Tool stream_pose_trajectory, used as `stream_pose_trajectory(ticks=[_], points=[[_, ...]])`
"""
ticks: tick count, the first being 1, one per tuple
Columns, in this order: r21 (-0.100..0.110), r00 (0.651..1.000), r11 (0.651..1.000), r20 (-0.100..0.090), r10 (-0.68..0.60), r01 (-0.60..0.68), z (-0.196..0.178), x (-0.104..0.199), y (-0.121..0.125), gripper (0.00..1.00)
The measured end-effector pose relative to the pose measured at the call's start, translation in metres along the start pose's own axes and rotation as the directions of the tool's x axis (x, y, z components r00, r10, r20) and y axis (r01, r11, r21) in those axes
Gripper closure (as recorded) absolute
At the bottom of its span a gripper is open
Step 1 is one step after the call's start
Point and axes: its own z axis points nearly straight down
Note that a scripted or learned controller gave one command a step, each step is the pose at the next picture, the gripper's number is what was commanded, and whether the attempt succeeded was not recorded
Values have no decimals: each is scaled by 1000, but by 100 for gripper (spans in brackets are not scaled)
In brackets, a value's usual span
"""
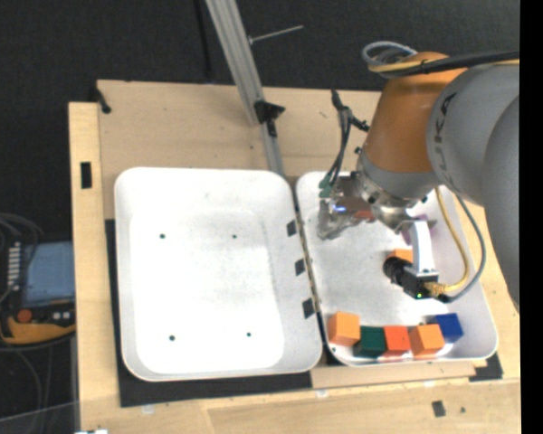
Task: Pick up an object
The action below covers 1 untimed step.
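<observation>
My gripper (333, 222) hangs over the upper left part of the right bin (362, 269), close to the divider between the bins. Nothing shows beneath it. Along the right bin's front wall lies a row of blocks: an orange block (346, 326), a green block (372, 340), a red-orange block (396, 338), another orange block (426, 337) and a blue block (448, 325). They lie well below the gripper in the view, apart from it. A small orange piece (404, 256) peeks out beside the wrist hardware.
The left bin (127, 242) sits beside the right one, its white floor showing. A slanted metal post (244, 70) rises behind the bins. The big grey and orange arm (416, 125) covers the right bin's back right. Cables and a blue box (47, 274) lie left of the bench.
</observation>
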Motion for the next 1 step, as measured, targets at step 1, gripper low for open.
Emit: stream_pose_trajectory(ticks=[1], points=[[-1,1000,1000,0,0,0,-14,53,16,100]])
